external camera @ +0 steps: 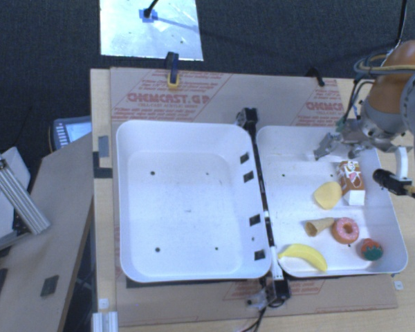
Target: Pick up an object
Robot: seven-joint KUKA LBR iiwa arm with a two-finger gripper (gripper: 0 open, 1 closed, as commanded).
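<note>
dark cloth backed the desk (pixel 104 185) with its two white bins. the jaws (pixel 330 146) hung over the far part of the right bin (pixel 290 185), spread apart and holding nothing. the nearest thing, a small carton (pixel 351 176), lay just to their right and nearer, with a yellow chip (pixel 327 195) beside it and the banana (pixel 304 256) well apart at the near rim.

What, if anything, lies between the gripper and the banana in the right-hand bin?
The gripper hangs over the far part of the right-hand bin; the banana lies at its near edge. Bare bin floor lies on the straight line between them. The ice cream cone and yellow chip-like piece sit just right of that line, so nothing visible blocks it.
</note>
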